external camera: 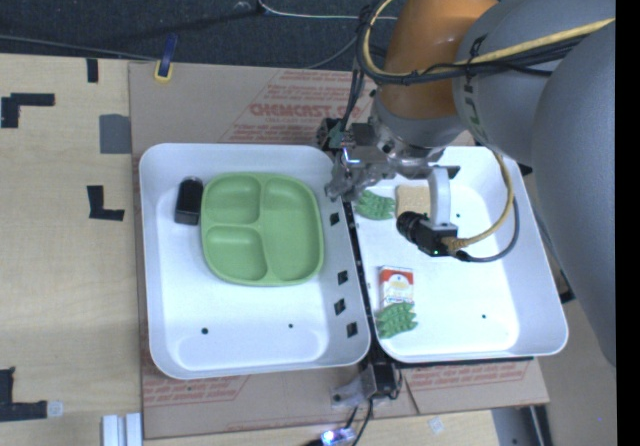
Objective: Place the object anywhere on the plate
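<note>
The end effector (362, 174) is seen low over the inner far corner of the right bin (500, 319), beside the divide between the bins. Its grip state cannot be told. Just beside it a green leafy item (376, 205) and a tan slice (411, 199) are noted. Nearer the front, well apart from it, a small carton (396, 286) and a green pea pod (395, 321) are recorded. The green divided plate (263, 229) lies in the left bin (240, 349), with a black block (189, 200) touching its left edge.
</note>
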